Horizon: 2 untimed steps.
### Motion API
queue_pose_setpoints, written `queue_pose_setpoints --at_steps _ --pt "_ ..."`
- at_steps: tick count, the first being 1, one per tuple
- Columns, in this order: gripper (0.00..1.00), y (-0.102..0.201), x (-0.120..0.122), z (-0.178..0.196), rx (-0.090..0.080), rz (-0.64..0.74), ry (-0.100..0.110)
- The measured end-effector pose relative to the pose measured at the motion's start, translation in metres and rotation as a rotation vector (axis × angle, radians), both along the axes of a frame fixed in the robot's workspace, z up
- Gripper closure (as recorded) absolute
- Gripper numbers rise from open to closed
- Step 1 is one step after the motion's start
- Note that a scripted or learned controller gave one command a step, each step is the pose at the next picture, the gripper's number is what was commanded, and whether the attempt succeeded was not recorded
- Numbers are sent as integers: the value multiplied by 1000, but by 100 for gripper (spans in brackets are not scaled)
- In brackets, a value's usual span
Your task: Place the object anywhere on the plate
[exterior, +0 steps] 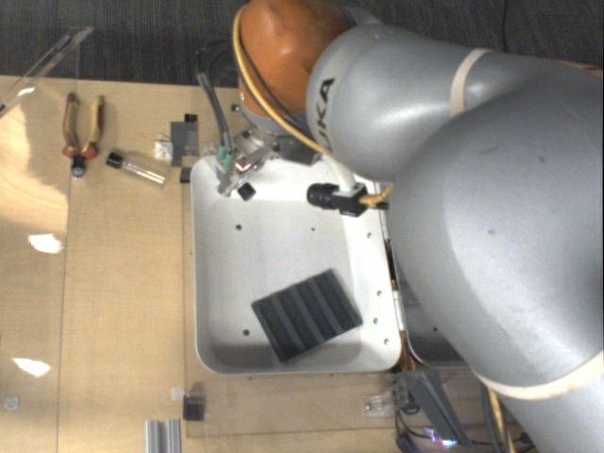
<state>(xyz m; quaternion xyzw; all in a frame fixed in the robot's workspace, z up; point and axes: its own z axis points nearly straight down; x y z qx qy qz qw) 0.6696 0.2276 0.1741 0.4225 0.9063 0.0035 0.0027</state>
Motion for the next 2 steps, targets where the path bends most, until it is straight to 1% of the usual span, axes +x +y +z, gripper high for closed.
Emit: queue_pose_setpoints --at_steps 1,2 --pt "100 1 -11 -10 -5 594 0" --pt "100 5 -6 -70 -3 226 -8"
